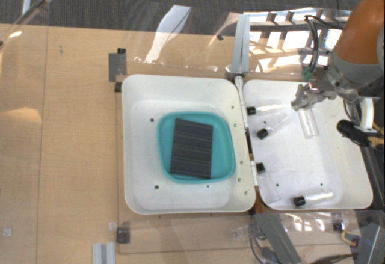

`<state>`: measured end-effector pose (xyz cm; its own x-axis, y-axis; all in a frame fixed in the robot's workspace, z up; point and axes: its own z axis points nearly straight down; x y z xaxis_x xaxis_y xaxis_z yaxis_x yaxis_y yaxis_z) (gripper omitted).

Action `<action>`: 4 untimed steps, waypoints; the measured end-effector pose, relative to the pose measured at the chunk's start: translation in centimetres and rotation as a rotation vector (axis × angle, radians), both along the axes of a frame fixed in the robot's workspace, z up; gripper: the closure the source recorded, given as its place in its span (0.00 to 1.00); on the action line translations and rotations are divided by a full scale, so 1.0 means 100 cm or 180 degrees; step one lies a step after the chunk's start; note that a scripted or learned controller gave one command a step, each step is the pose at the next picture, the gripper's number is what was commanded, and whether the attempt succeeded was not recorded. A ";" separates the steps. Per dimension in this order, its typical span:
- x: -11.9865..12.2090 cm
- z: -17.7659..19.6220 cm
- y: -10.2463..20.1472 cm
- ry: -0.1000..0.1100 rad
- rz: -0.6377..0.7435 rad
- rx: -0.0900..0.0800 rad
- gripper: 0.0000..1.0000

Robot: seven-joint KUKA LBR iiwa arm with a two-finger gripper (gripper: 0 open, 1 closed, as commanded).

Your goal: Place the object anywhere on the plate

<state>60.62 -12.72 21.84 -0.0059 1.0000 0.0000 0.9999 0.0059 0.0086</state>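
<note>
You see the tool over the right bin; whether it is spread or pinched cannot be told. Well to its left, the dark ridged object lies on the teal plate in the left bin.

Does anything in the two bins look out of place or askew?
Nothing looks spilled or damaged. The dark ribbed block lies slightly tilted on the teal plate in the left bin. Clear black-capped vials lie scattered at different angles in the right bin.
</note>
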 end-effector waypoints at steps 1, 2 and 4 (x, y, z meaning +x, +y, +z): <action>0.004 -0.112 0.036 -0.0004 0.0248 -0.0004 1.00; -0.079 -0.032 0.081 0.0007 0.0336 0.0001 1.00; -0.061 -0.033 0.130 0.0004 0.0411 0.0000 0.00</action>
